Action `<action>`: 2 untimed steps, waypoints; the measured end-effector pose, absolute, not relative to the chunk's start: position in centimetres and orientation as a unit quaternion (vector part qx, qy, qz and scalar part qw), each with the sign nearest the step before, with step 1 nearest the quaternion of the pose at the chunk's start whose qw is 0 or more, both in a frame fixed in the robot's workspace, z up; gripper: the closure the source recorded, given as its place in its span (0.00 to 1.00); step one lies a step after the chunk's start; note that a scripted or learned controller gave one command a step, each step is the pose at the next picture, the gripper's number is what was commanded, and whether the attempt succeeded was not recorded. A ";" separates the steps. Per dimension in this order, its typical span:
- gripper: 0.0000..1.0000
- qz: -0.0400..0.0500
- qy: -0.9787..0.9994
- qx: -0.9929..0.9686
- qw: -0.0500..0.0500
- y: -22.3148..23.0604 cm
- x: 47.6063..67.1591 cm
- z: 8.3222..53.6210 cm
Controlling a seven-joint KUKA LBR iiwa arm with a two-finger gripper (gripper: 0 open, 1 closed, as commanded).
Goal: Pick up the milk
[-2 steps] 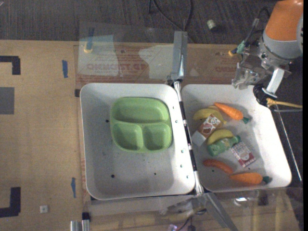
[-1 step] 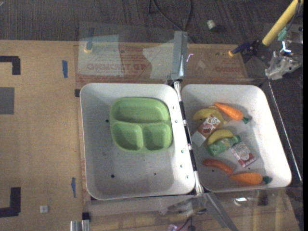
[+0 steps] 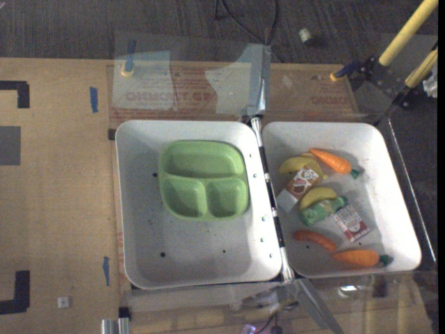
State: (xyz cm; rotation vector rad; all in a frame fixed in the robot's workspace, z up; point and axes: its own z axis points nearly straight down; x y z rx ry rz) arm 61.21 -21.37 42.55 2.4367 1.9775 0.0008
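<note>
Camera view: milk sat in the right bin (image 3: pixel 398 186).
The red-and-white milk carton (image 3: pixel 350 223) lay flat near that bin's front, just beside a green toy (image 3: pixel 316 214) and above a carrot (image 3: pixel 358 258). A green divided plate (image 3: pixel 204 179) lay in the left bin (image 3: pixel 139 245).

Faint reddish lettering runs across the cardboard sheet (image 3: pixel 174 92) behind the left bin and again on the sheet (image 3: pixel 327 97) behind the right bin, but it is reversed and too blurred to read. The two small cartons (image 3: pixel 300 184) (image 3: pixel 350 223) in the right bin carry printed labels, also illegible.
</note>
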 end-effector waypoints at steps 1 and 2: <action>1.00 -0.001 0.511 0.860 -0.001 -17.9 62.0 40.1; 1.00 0.000 0.480 0.878 0.001 -21.1 66.7 43.6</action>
